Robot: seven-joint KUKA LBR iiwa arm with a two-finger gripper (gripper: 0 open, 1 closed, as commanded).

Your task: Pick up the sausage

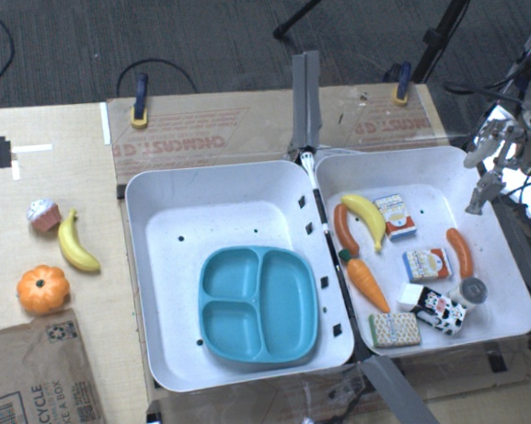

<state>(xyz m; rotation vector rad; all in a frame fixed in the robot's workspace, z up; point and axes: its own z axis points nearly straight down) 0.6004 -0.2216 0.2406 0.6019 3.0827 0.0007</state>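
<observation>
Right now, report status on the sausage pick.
Gripper off the right bin's far right edge, holding nothing. Two sausages in that bin: one near the gripper, one beside the banana. Neither covered.

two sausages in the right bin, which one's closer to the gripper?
The sausage near the right bin's right wall, beside the small carton. The other sausage lies along the left wall, by the banana.

Two sausage-like pieces lie in the right bin [497, 325]: a reddish-orange sausage [459, 251] near the right wall, flat and nearly upright in view, and possibly another sausage [344, 229] along the left wall.
</observation>
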